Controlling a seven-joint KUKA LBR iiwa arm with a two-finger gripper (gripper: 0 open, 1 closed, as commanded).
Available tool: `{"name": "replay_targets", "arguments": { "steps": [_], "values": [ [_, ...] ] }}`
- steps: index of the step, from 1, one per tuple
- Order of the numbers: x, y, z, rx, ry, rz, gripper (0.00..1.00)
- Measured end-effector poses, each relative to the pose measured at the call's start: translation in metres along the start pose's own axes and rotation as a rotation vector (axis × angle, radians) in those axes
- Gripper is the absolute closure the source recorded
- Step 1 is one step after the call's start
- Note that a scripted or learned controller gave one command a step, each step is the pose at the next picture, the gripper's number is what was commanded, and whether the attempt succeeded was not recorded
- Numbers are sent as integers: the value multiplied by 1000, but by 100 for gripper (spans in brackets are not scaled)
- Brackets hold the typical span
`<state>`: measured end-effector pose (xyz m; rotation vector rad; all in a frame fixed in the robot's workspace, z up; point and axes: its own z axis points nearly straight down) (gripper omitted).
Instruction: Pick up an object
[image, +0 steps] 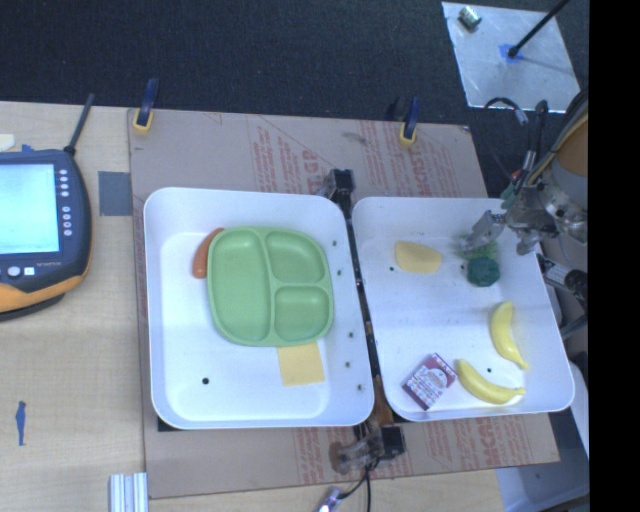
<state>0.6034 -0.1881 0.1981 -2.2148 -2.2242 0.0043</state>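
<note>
- Gripper (487, 232): I see it at the far right corner of the right bin (455, 300), hanging just above a small dark green object (484, 270). I cannot tell how the claw is set; the metal parts blur together here.
- Dark green object: near the bin's back right, just under the gripper. I judge it small, light and rounded, likely to roll or slip; I would close across its middle.
- Pale yellow piece (417, 257): just to the left of the green object, apart from it. Looks soft-edged, light.
- Two bananas: one (507, 333) along the right wall, one (489, 383) at the front wall. Probably toy plastic, smooth and curved; best taken across the mid-body.
- Red and white packet (429, 380): front of the bin, touching or nearly touching the lower banana's end.
- Left bin (170, 300): green divided plate (270, 285), an orange object (202, 253) tucked under its left rim, a flat yellow square (301, 364) at its front edge.
- Obstruction: the bin's right wall stands close to the green object, so I judge finger room tight there.
- Handheld control pad (35, 225): on the bench, far left, well clear.
</note>
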Motion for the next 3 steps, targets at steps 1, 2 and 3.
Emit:
{"name": "replay_targets", "arguments": {
  "steps": [1, 2, 3],
  "values": [
    [-24, 13, 107, 2, 0, -1, 0],
    [-24, 14, 96, 1, -1, -3, 100],
    [71, 39, 20, -1, 3, 0, 100]
  ]
}}
